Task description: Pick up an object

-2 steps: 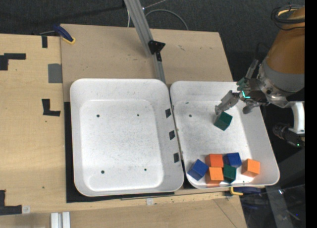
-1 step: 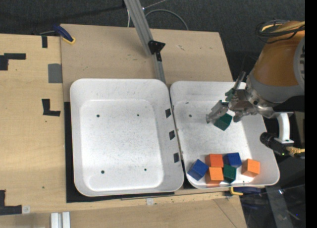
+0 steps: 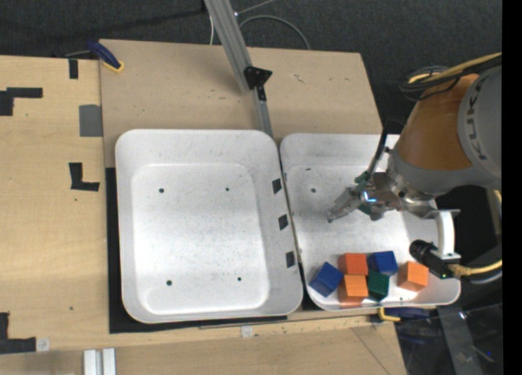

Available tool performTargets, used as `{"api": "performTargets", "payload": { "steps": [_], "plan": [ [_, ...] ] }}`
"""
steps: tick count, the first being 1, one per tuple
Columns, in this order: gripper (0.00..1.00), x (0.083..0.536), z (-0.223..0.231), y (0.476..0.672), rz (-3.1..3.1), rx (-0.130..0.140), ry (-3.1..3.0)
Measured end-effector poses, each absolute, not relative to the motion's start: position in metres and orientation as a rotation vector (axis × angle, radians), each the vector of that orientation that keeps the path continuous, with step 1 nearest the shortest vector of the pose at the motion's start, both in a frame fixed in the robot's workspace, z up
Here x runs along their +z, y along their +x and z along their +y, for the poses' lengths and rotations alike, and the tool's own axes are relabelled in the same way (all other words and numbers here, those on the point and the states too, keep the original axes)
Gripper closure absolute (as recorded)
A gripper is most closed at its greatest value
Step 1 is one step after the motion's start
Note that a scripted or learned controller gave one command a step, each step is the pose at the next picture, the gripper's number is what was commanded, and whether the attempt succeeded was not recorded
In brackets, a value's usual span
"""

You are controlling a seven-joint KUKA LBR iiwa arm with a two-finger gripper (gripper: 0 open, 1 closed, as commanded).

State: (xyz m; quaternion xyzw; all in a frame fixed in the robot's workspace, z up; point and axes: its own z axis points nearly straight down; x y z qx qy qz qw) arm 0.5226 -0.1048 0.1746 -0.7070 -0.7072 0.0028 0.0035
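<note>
The arm (image 3: 444,141) comes in from three o'clock, its orange band bulky above the right bin (image 3: 326,157). Much of the arm runs off the frame's edge, and its wrist covers the bin's three o'clock side. The claw (image 3: 336,213) hangs over the middle of the right bin, pointing toward nine o'clock. Its tips are small, dark and blurred against the speckled white floor; whether they stand wide or narrow cannot be told, and nothing can be seen between them.

The blocks lie in a cluster at the right bin's six o'clock edge, well apart from the claw. A blue block (image 3: 325,278) sits at the cluster's nine o'clock end. Just beside it toward three o'clock are two orange blocks (image 3: 355,265), one behind the other, touching. Next come another blue block (image 3: 382,262) and a green block (image 3: 378,284) in front of it; the green one is dark and hard to make out. A lone orange block (image 3: 413,275) lies at the three o'clock end, partly crowded by a black fitting (image 3: 426,253) on the arm.

The left bin (image 3: 196,222) lies at nine o'clock on the desk (image 3: 49,202).
</note>
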Motion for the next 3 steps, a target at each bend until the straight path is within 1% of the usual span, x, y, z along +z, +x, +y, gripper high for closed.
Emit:
{"api": "performTargets", "payload": {
  "steps": [1,2,3],
  "plan": [
    [0.00,0.115,-0.096,0.526,-2.218,0.008,-2.216],
    [1.00,0.128,-0.096,0.527,-2.221,0.003,-2.215],
    [1.00,0.172,-0.103,0.527,-2.223,-0.002,-2.222]
  ]
}}
